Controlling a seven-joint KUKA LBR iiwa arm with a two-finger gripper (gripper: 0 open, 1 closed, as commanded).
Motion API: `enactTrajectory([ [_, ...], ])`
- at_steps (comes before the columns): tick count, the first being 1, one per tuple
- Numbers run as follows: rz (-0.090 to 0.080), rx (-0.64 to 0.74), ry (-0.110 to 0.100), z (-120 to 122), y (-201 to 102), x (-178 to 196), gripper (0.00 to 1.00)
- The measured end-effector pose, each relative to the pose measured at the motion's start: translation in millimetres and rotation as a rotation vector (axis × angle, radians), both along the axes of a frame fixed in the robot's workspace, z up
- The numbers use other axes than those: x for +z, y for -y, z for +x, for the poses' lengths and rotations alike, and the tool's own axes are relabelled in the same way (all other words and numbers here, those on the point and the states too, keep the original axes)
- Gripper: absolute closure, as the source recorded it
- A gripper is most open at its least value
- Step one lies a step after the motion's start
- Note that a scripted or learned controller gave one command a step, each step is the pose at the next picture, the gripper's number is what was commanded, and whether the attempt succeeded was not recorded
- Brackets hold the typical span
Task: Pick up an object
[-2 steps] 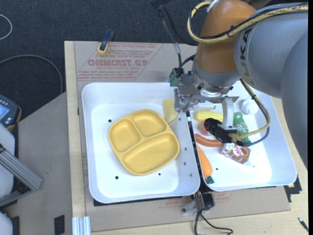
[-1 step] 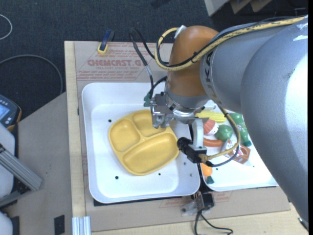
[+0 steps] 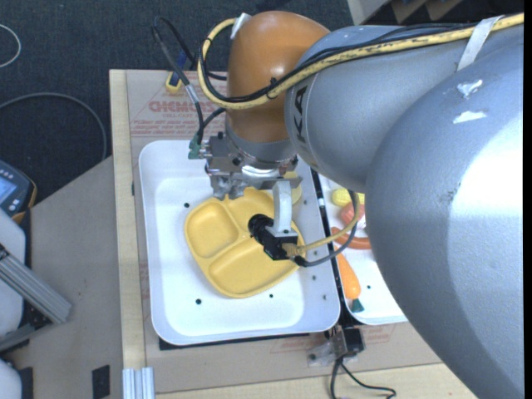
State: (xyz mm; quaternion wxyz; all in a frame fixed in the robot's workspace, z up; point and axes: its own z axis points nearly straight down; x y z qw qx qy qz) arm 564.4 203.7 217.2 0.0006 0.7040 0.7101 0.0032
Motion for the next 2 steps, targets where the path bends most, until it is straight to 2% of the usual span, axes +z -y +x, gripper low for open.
enactTrajectory([
  [1,-0.003,-0.005,-0.004,39,-22,-72,1.00],
  [2,-0.003,-0.006,-0.002,38,-22,-58,1.00],
])
